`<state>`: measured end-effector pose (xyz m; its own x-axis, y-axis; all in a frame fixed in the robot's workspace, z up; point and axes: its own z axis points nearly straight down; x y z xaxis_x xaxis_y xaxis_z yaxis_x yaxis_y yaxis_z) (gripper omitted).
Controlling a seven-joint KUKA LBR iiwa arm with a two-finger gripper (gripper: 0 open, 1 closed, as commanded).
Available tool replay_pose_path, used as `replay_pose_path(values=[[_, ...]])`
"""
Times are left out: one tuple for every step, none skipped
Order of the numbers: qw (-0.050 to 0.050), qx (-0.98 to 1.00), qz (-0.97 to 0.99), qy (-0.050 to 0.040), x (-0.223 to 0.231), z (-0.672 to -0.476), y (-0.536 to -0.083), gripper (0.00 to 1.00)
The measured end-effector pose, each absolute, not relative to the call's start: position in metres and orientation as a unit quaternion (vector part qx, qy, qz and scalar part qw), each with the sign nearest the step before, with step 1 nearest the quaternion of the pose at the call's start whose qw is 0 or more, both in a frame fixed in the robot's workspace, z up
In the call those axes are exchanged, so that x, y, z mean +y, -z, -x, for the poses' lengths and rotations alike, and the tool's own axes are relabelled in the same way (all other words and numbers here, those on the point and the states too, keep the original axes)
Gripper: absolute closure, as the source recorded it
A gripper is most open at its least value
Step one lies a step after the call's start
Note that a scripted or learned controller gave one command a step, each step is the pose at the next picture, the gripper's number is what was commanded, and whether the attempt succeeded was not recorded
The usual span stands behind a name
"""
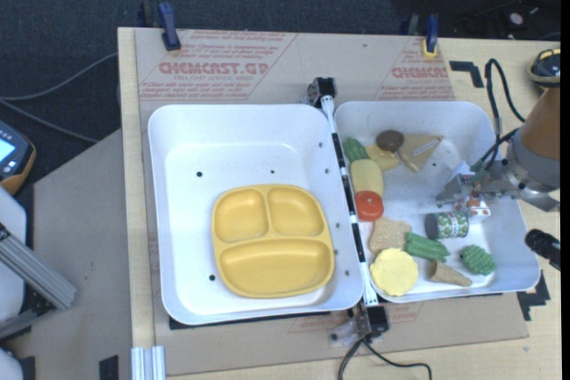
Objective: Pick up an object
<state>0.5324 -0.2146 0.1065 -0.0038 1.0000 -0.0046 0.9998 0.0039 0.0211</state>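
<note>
Gripper (463,191) hangs low in the right bin (508,125), its fingers perhaps a little apart though the blur forbids certainty, gripping nothing visible. Directly beneath lies the small green-labelled can (452,225) on its side, long axis running left-right, just beside the fingertips.

arm: enters from right, orange band visible | claw (459,191): low, pointing left
</note>
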Motion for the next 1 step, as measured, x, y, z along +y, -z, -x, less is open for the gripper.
replay_pose_path(values=[[0.028, 0.706, -0.707, -0.0056, -0.154, -0.5159, -0.0987, 0.0]])
